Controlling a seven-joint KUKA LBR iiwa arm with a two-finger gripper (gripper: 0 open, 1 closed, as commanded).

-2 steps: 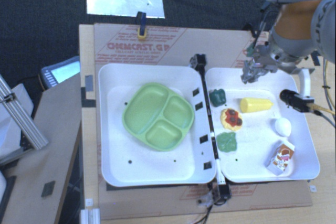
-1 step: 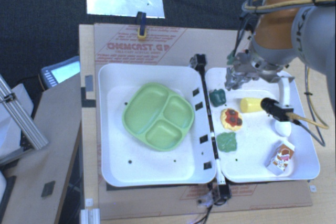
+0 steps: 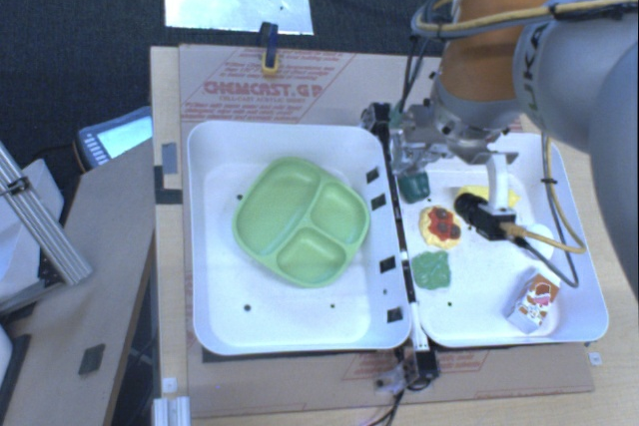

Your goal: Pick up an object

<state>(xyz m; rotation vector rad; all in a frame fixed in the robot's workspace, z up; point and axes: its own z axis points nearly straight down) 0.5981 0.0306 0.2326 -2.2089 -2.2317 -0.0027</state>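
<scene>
The desk carries two white bins side by side. The left bin holds a green divided plate. The arm reaches over the far part of the right bin, its gripper low near the divider. Whether the jaws are apart or together I cannot tell. Just below sits a small dark green block, seemingly the target; nearby lie a toy pizza, a green leafy piece and a small carton. This looks like the descent; next comes closing and lifting.
</scene>
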